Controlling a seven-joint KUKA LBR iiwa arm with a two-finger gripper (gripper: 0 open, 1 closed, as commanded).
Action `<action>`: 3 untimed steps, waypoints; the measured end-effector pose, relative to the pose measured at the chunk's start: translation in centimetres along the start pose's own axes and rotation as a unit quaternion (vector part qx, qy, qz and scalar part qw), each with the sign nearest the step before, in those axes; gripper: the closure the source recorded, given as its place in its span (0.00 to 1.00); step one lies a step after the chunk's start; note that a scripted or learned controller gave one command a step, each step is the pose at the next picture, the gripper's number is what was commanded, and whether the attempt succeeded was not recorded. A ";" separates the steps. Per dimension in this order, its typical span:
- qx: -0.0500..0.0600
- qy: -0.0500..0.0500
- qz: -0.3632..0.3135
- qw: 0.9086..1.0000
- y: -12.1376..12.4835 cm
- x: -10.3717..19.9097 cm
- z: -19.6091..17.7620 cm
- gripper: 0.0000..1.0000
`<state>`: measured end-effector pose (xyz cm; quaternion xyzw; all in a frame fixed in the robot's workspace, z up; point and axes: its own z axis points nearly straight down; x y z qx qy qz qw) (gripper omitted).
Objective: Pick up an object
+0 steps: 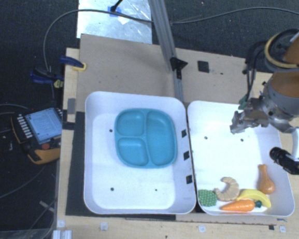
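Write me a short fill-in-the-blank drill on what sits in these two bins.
1. The divided plate in the left bin is coloured ____.
2. The toy foods are gathered in the right bin's ____ corner, as the camera sees it.
3. The banana lies right beside the orange ____.
4. The gripper hovers over the ____ bin.

Missing words: blue; lower right; carrot; right

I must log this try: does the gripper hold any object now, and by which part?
Nothing is held. The gripper hangs over bare floor of the right bin, apart from the toy food in its near corner.
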<state>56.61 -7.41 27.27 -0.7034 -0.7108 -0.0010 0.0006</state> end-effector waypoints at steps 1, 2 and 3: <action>0.000 0.000 0.001 1.000 -0.5 4.5 1.4 1.00; 0.000 0.000 0.000 1.000 -1.4 8.7 1.9 1.00; 0.000 0.000 0.000 1.000 -1.3 14.3 2.4 1.00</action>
